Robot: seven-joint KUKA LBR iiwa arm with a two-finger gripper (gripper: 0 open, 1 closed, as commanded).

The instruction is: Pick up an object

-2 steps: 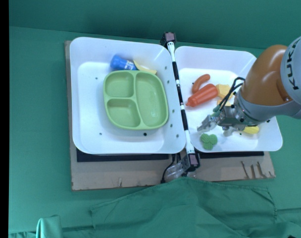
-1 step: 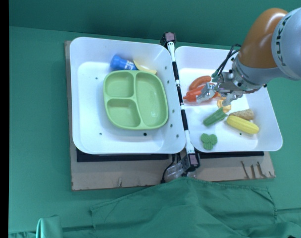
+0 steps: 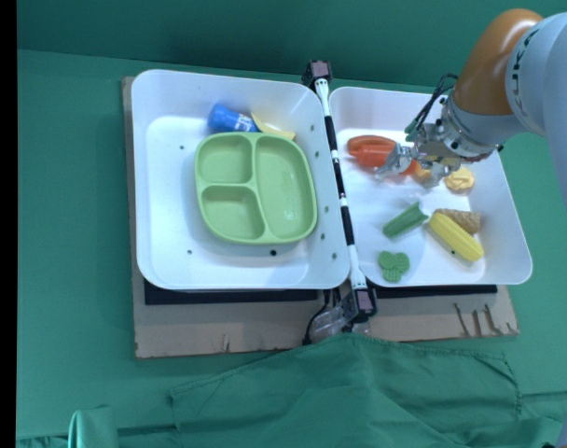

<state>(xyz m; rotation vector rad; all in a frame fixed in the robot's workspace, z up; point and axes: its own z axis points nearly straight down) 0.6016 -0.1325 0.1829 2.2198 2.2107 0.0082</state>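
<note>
Orange-red pepper (image 3: 369, 147) in far-left part of right bin (image 3: 512, 250), long axis running left-right, glossy, right end under claw. Gripper (image 3: 412, 163) low over that end; whether it is apart or clamped, cannot tell. Near side: green stalk (image 3: 405, 219), corn cob (image 3: 454, 236), green leaf piece (image 3: 393, 265). Left bin (image 3: 167, 250) holds green divided plate (image 3: 255, 188), blue cup (image 3: 229, 118) beyond.

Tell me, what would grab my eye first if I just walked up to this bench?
Probably the grey arm with its orange band, reaching in from the right with its claw low over the right bin, beside an orange-red toy. Next, the big green divided plate in the left bin, and the yellow corn cob near the right bin's front.
</note>
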